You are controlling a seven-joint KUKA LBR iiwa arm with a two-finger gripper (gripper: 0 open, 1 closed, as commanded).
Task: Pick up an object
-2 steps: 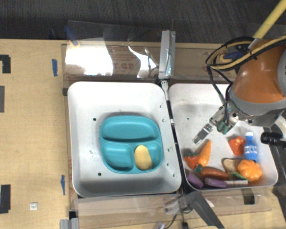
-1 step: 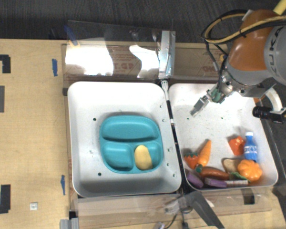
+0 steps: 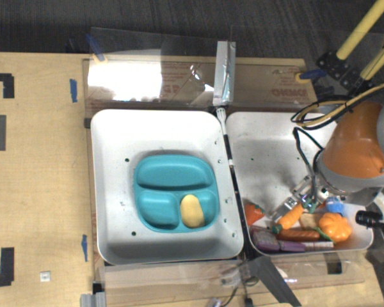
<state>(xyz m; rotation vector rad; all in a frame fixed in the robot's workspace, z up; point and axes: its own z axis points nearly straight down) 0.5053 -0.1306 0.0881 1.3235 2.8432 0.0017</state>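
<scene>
My gripper [image 3: 299, 201] is low in the right bin [image 3: 262, 149], at the near right corner, under the arm's orange band [image 3: 355, 146]. It sits right above a pile of toy food. An orange carrot piece [image 3: 292, 217] lies directly at its tip, touching or nearly touching it. Beside that are an orange pumpkin [image 3: 336, 227], a small blue piece [image 3: 335, 206], a dark red sausage shape [image 3: 301, 234], a purple eggplant [image 3: 275, 242] and a red-orange piece [image 3: 253, 213]. The arm's body hides part of the pile.
The left bin [image 3: 112, 171] holds a teal divided plate [image 3: 169, 171] with a yellow potato-like toy [image 3: 192, 210] in its near right compartment. A clear plastic wall [image 3: 224, 72] stands behind the bins. Cables [image 3: 307, 123] loop over the right bin's far side.
</scene>
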